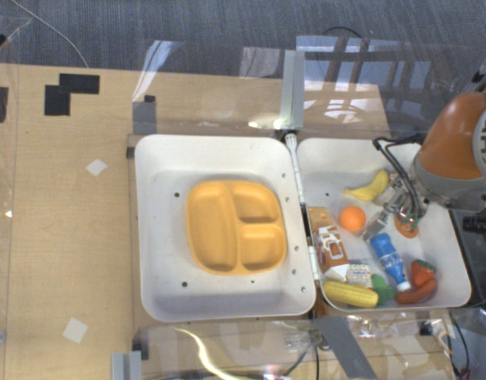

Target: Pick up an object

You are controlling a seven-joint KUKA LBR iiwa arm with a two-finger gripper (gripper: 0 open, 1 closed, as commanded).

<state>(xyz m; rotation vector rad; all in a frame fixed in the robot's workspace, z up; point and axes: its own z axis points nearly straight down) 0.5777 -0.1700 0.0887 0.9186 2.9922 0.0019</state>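
The right bin [457, 248] holds several toy foods. A yellow banana [370, 187] lies near its middle back, with an orange ball [353, 219] just in front of it. A blue bottle [387, 260] lies toward the front, beside a brown carton [331, 248], a yellow corn cob [350, 294], a green piece [383, 285] and a red piece [418, 283]. My gripper [388, 210] hangs low over this bin, between the banana and the blue bottle and right of the orange ball. A small orange item [407, 227] sits right beside it.
In the left bin [160, 236] lies a yellow divided plate [233, 226]. A metal divider strip [291, 93] runs between the bins at the back. The arm's orange band [457, 145] looms over the right bin's right side.
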